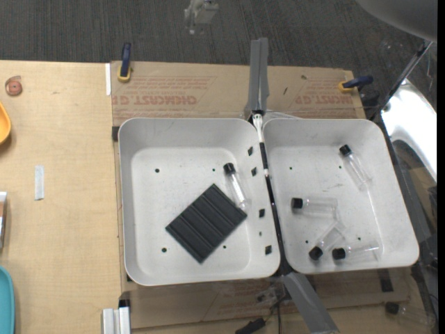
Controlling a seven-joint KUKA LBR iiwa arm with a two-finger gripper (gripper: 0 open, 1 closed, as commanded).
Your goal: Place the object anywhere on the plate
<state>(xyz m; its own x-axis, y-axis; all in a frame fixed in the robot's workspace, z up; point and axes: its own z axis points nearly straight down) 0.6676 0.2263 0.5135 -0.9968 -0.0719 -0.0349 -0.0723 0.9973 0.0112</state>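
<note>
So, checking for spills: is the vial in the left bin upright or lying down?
Lying down: the vial rests lengthwise beside the dark plate.

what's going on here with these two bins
Nothing is being handled right now. The left bin holds a dark ridged plate with one clear black-capped vial lying beside its upper corner. The right bin holds several more vials. No vial lies on the plate yet.

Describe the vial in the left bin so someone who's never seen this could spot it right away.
Find the left white bin, the one holding a dark ribbed plate. Just off the plate's upper right corner lies a clear vial with a black cap. It is the lone vial there; the other vials lie in the right bin.
</note>
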